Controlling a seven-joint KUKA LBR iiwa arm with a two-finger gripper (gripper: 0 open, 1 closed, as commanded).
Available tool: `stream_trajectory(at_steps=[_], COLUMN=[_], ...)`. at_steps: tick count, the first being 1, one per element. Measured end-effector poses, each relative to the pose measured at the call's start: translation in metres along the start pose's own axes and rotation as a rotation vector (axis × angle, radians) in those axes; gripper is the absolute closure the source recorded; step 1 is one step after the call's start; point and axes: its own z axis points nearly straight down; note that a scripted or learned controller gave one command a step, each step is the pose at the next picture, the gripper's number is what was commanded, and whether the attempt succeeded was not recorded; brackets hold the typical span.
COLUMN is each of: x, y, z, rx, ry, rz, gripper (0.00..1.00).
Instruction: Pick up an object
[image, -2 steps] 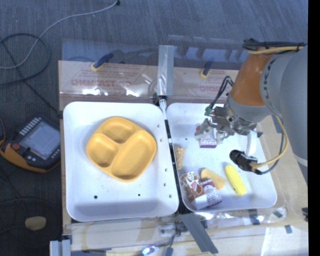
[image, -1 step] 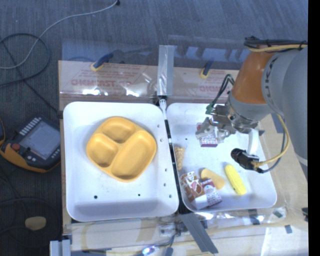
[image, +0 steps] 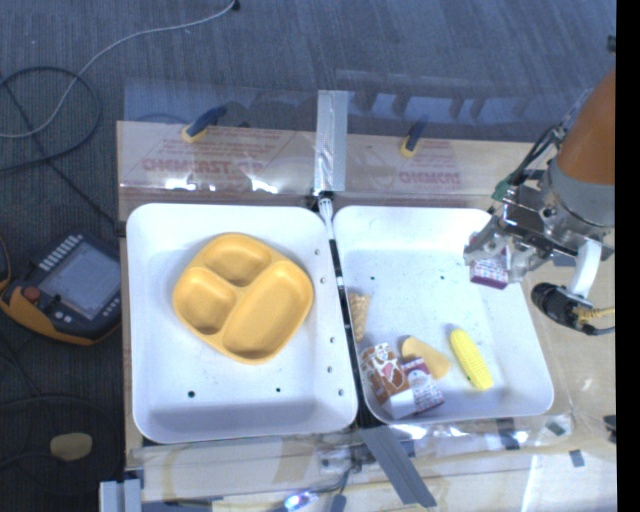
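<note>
Two white bins are sitting side by side on the bench; I am seeing a yellow divided plate filling the left bin. Along the right bin's near edge a corn cob, an orange piece and a snack packet are lying close together. By the far right corner the gripper is clamping a small purple-and-white object. Dark carpet is surrounding the bench. The arm's upper part is running off frame.

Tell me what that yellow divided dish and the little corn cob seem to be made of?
The yellow divided dish looks like moulded plastic: one even colour, soft rounded compartments, a dull sheen. The corn cob seems a plastic toy too, uniformly bright yellow, though it is too small to be sure.
</note>
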Motion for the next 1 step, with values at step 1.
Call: stream_trajectory(at_steps=[1], x=[0.0541], y=[0.0296], z=[0.0678], rx=[0.003], ry=[0.001], rz=[-0.093], gripper=[1.00])
